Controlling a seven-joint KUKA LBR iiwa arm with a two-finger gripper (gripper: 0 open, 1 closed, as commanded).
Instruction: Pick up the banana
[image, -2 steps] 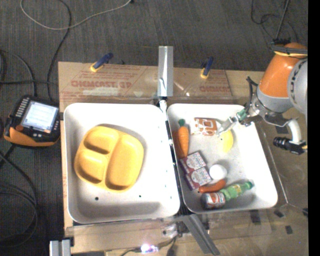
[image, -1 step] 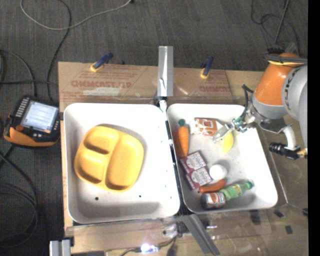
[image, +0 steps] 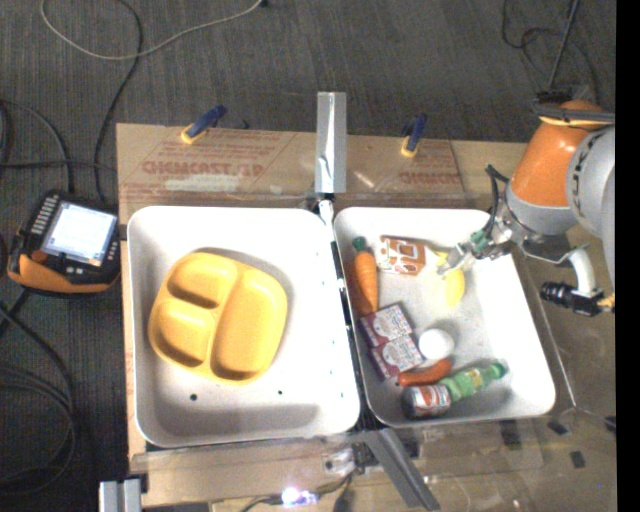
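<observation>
lowest in the frame, at the bottom edge of the right bin (image: 540, 395), lay a soda can (image: 428, 401) and a green bottle (image: 475, 380), with a red sausage-like piece (image: 425, 374), a white egg (image: 435, 345) and two maroon packets (image: 392, 338) just above them. a carrot (image: 363, 280) ran along that bin's left wall, and a printed orange-and-white carton (image: 402, 254) sat in its upper part. the banana (image: 454, 283) lay in the upper right of the same bin, just right of the carton, short, yellow and curved. the gripper (image: 468, 252) hung right over its upper end, and whether it was spread or closed could not be told from this angle. judging by looks, the banana would be light, smooth and a little slippery, perhaps a stiff toy, so a pinch across its thick middle seemed safest. the left bin (image: 145, 410) held a yellow divided plate (image: 220, 315). both bins sat on a brown board (image: 250, 165) with clamps, dark carpet and cables around, and a teach pendant (image: 68, 240) at the left edge
</observation>
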